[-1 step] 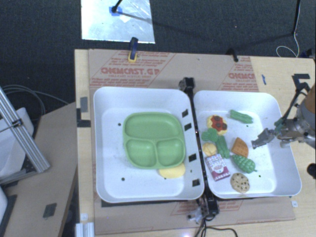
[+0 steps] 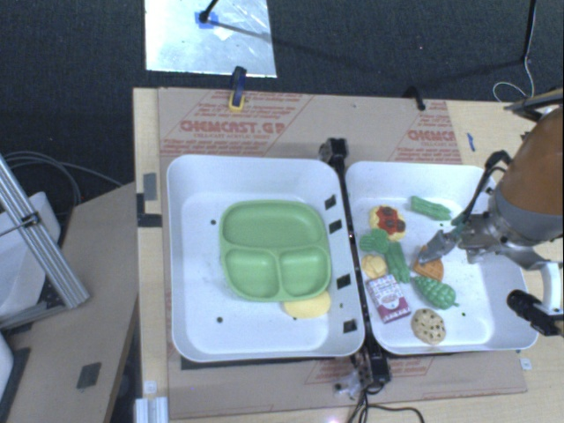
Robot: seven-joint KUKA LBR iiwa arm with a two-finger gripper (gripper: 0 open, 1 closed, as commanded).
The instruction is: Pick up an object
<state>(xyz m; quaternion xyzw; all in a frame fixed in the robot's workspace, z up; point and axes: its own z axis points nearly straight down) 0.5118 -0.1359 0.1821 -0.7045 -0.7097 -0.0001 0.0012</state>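
Right bin [image 2: 467, 176]: held a cluster of toy food, the pick targets.
Arm [image 2: 538, 183]: reached in over the right bin's far edge.
Gripper [image 2: 432, 254]: hung low over an orange piece [image 2: 429, 270] at the bin's middle; finger spread could not be told.
Risk: crowded neighbours might jam or deflect the grasp.
Hidden: the orange piece's upper part.

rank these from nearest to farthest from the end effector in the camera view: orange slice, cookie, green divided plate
From the end effector:
1. Orange slice, right bin, just below the tip.
2. Cookie, right bin's near edge, further down.
3. Green divided plate, left bin, far across the divider.
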